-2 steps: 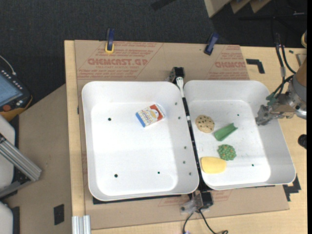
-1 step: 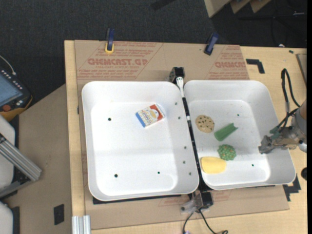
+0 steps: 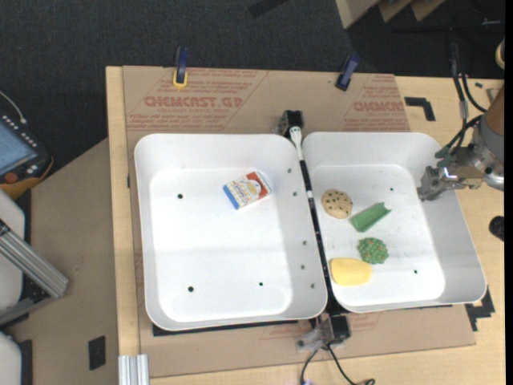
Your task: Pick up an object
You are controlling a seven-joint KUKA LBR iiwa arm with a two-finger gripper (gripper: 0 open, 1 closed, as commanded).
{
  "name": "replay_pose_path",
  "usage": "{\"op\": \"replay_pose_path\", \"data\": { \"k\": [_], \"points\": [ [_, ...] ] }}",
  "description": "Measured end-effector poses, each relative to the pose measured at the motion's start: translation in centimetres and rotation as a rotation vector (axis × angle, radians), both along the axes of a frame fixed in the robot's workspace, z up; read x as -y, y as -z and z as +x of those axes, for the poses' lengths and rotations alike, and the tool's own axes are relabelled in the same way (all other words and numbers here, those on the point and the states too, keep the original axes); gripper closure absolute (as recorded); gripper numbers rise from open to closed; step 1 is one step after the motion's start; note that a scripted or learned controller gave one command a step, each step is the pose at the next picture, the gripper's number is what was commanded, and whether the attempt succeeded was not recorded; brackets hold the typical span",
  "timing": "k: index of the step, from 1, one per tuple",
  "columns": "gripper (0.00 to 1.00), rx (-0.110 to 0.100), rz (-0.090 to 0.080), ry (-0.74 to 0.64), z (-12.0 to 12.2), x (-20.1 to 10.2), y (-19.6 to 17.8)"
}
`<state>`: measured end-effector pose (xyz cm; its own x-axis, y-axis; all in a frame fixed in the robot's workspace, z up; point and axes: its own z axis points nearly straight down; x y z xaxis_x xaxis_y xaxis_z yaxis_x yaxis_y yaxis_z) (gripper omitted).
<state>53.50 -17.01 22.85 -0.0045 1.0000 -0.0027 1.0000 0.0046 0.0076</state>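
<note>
Objects for picking lie in both shallow white bins. In the right bin (image 3: 449, 239) we see four small things grouped toward its left half: a round tan cookie with dark chips (image 3: 337, 203), a flat green strip (image 3: 370, 216) tilted just to the cookie's right, a bumpy green broccoli-like piece (image 3: 373, 250) below the strip, and a smooth yellow lemon-shaped piece (image 3: 351, 272) touching or nearly touching the broccoli-like piece at the lower left. In the left bin (image 3: 160, 215) we find a single small white, blue and red packet (image 3: 246, 190), lying tilted near the upper middle. The two-finger gripper (image 3: 433, 184) hangs over the right bin's upper right rim, well apart from every object; we cannot tell its state. The bins sit side by side on a brown cardboard sheet (image 3: 240, 95) with red lettering.
</note>
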Motion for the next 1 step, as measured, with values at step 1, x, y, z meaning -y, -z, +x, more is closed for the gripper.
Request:
{"op": "replay_pose_path", "data": {
  "k": [1],
  "points": [
    [1.00,-0.013,0.005,0.007,-4.82,1.31,5.72]
  ]
}}
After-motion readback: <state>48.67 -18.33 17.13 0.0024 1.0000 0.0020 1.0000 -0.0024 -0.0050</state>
